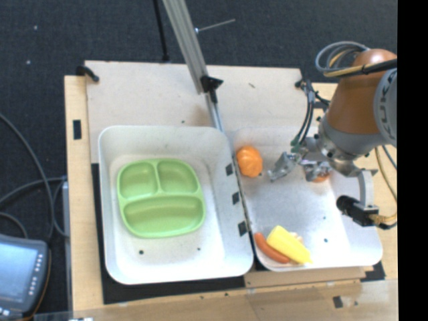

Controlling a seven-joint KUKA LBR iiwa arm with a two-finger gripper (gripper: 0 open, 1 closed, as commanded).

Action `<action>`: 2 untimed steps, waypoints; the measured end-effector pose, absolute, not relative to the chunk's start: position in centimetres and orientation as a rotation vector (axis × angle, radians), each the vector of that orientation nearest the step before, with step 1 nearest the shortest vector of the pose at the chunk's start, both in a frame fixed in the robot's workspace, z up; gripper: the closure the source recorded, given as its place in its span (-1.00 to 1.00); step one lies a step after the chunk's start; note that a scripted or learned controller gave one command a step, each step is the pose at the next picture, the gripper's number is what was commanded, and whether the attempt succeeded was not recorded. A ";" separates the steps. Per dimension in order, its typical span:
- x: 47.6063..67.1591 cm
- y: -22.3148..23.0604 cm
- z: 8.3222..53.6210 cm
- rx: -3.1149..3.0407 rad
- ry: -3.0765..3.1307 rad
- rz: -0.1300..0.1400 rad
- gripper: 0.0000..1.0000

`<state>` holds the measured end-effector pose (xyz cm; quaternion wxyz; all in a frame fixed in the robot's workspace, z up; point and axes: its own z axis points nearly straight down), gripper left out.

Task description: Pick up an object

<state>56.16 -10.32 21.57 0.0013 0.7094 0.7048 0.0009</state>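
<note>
Wooden bench bears two white bins: left, right.

Grey arm, orange band, looped cables, metallic tool.

Smooth matt-looking green plastic tray; white bins smooth plastic, speckled; tabletop pale matt board; slanted pole ribbed bare metal; orange band glossy.
</note>
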 end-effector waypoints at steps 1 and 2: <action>55.8 -11.9 22.3 2.220 2.218 0.002 -1.00; 53.0 -10.9 24.8 2.222 2.219 0.003 -1.00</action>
